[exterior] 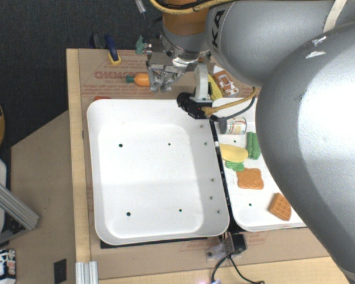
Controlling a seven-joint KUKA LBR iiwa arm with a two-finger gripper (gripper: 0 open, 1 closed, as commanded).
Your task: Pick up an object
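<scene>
Camera view: the gripper [160, 81], fingers' state untellable, hangs top centre just right of the carrot [141, 80], its long axis lying left-right.

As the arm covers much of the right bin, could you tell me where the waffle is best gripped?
Grip the waffle across its flat opposite edges, coming straight down. It lies flat near the right bin's front, apart from the other toy foods, so both sides look free.
</scene>
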